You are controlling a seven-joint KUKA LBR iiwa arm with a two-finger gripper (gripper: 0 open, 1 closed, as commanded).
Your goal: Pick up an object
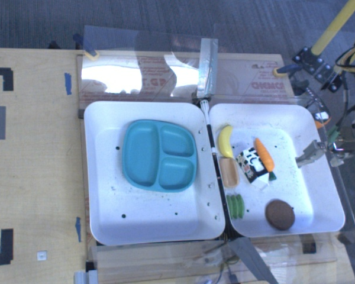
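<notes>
Objects for picking lie in the right bin (319,176), and we count six of them there in the camera view. We see a yellow banana (225,141) near the bin's left wall, with a tan bread-like piece (229,172) just below it and a green vegetable piece (235,206) lower still, close to the bottom left corner. An orange carrot (264,154) lies tilted toward the middle, touching or overlapping a black-and-white cow-patterned carton (251,165) beside it. A round brown item (280,214) sits apart from the others near the bin's front edge. In the left bin (100,176) we find a blue divided plate (160,156) with three compartments, resting roughly in the middle. Both bins stand side by side on the wooden desk (35,158), which carries black markings and bits of blue tape. At the right rim of the right bin we make out the jaws (310,152) as a grey metal part, well apart from every object; whether they are apart or together we cannot tell.
</notes>
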